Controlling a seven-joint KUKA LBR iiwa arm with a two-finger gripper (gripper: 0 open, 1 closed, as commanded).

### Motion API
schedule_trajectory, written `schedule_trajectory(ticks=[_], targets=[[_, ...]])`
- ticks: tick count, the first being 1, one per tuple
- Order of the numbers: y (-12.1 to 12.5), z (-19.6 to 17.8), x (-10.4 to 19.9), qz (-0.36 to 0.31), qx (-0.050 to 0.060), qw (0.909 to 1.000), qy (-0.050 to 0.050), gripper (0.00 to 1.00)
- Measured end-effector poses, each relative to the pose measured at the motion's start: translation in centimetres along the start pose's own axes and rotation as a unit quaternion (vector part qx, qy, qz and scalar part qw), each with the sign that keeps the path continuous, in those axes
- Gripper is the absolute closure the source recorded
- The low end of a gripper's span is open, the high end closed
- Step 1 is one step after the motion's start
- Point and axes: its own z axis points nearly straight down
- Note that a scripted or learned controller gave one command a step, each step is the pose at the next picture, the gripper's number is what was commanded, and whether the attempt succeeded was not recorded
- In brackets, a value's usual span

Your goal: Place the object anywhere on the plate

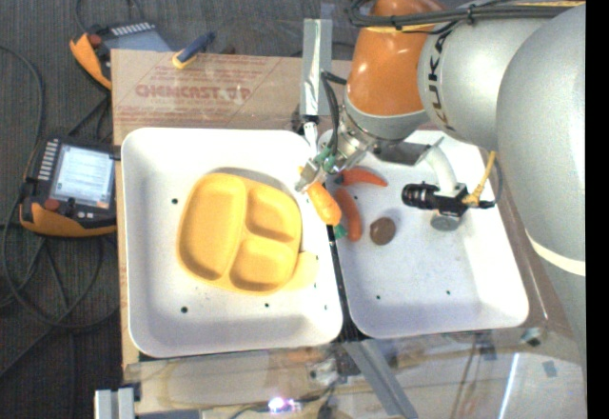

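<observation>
A yellow divided plate lies in the left white bin. My gripper hangs over the rim between the two bins, just right of the plate's upper right corner. A small orange, carrot-like object sticks out below its fingertips, its top end pinched between them. The object hovers over the divider, apart from the plate.
In the right bin lie a red-orange curved piece, a darker orange piece and a brown round disc, all close to the gripper. A cardboard sheet lies behind the left bin, a handheld pendant to its left.
</observation>
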Motion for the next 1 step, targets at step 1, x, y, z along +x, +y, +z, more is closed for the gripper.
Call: schedule_trajectory(ticks=[1], targets=[[-0.01,-0.01,-0.03,0.000,0.000,1.0000,0.000,0.00]])
